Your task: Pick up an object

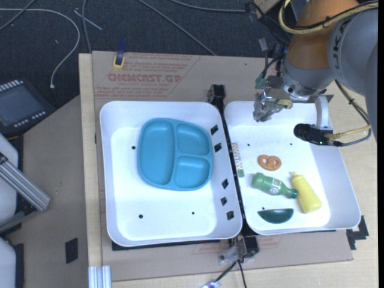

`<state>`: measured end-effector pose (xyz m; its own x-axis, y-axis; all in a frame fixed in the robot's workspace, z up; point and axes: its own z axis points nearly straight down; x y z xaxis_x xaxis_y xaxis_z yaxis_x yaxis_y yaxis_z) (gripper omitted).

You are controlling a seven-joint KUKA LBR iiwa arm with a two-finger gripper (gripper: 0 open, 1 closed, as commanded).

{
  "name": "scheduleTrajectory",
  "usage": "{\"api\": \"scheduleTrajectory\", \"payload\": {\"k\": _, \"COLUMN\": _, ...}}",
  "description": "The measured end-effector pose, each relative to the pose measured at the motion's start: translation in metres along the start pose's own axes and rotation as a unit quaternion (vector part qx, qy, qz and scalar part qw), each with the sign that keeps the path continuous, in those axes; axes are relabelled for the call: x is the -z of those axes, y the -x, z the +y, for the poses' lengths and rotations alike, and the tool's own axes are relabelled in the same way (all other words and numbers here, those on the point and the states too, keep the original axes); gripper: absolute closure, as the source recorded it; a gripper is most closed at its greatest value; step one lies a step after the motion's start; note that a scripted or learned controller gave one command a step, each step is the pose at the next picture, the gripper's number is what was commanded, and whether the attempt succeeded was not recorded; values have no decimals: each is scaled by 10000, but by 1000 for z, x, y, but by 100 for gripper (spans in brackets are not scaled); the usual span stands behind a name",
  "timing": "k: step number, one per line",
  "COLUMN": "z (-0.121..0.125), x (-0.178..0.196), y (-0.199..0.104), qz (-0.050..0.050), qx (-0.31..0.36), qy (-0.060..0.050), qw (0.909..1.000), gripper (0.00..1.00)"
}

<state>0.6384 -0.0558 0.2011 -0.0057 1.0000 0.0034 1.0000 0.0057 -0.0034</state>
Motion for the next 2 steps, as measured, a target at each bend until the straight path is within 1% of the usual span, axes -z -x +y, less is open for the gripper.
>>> {"api": "scheduleTrajectory", "payload": {"k": 1, "z": -5, "x": 15, "y": -50, "qz": -5, "qx": -3, "qy": 20, "qw": 10000, "gripper": 100}}
{"api": "scheduleTrajectory", "payload": {"k": 2, "z": 0, "x": 20, "y": -107, "qz": -5, "qx": 2, "qy": 25, "qw": 10000, "gripper": 100}}
